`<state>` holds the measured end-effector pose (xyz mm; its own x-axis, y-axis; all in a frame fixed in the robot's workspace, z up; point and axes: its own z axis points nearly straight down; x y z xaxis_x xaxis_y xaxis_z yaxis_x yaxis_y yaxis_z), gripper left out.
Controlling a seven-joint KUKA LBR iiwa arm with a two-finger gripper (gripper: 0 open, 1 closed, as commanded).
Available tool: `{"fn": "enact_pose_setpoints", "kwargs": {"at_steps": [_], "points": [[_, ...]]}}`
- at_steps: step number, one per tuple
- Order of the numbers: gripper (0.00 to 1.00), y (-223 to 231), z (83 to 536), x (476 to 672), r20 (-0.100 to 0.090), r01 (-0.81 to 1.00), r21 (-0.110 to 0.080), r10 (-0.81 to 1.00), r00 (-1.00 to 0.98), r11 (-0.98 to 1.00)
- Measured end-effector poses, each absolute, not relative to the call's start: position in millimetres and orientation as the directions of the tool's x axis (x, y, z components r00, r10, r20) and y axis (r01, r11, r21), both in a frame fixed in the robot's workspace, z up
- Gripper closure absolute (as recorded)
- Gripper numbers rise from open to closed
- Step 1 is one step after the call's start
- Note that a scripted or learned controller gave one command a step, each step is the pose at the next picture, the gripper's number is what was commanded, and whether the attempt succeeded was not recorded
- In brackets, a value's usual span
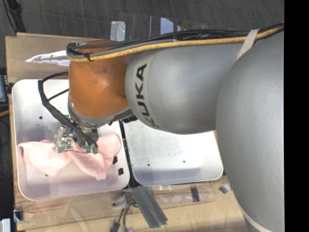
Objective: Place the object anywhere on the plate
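A crumpled pink cloth (pixel 84 161) lies across the near half of the left white bin (pixel 30 105), spreading from its left wall almost to its right wall. My gripper (pixel 75 143) is low over the cloth's upper edge, near the middle of that bin, and seems to touch the fabric. The orange band (pixel 96 88) and the thick grey arm (pixel 193 86) stretch in from the right and hide the far parts of both bins.
The right white bin (pixel 178 166) shows a bare floor with a few dark specks below the arm. A dark cable (pixel 48 105) loops beside the wrist over the left bin. Grey tape strips (pixel 149 207) lie on the bench's front edge.
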<state>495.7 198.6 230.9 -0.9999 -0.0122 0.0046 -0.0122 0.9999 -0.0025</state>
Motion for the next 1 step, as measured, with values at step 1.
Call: {"fn": "enact_pose_setpoints", "kwargs": {"at_steps": [1], "points": [[0.0,198.5,231.2,495.9,0.004,-0.012,-0.002,-0.012,-1.0,1.0]]}}
